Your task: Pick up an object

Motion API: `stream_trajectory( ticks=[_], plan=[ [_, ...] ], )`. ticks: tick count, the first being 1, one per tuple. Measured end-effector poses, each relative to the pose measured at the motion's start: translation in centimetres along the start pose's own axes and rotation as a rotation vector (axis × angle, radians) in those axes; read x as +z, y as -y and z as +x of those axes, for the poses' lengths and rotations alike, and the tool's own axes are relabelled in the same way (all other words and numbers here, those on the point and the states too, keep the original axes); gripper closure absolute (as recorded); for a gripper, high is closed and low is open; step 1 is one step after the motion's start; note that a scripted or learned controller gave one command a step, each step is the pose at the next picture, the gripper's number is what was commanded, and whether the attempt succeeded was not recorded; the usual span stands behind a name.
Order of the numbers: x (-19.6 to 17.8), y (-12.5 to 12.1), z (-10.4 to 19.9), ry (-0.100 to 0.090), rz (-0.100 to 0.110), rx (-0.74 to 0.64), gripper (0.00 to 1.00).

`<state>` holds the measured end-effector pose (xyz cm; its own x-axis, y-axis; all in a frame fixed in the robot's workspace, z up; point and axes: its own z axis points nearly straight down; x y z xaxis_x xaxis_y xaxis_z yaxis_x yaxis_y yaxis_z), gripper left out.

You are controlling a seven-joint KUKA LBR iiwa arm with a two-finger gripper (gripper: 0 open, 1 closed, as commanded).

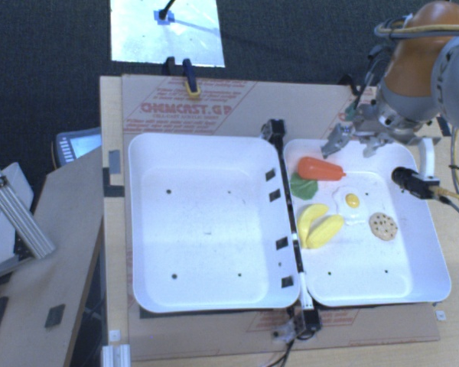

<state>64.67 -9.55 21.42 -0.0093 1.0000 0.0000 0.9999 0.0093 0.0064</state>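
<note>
The right bin (413, 281) holds a toy carrot (321, 169) with a green leafy end (303, 186), a fried egg (352, 201), a yellow banana (320, 225) and a round cookie (382, 225). My gripper (354, 142) hangs over the far edge of that bin, just behind and right of the carrot. Its fingers are spread apart with nothing between them.
The left bin (206, 228) sits beside the right one, split from it by a ridge with black clips (281, 197). Cardboard lies under both bins. A reflective sheet (167, 21) lies at the back, and a yellow-handled clamp (190, 79) holds the cardboard's far edge.
</note>
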Motion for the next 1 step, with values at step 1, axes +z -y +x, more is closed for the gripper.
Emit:
stream_trajectory(
  ticks=[1],
  plan=[
    [0.25, -2.37, 1.99, 0.000, 0.001, 0.002, 0.00]
  ],
)
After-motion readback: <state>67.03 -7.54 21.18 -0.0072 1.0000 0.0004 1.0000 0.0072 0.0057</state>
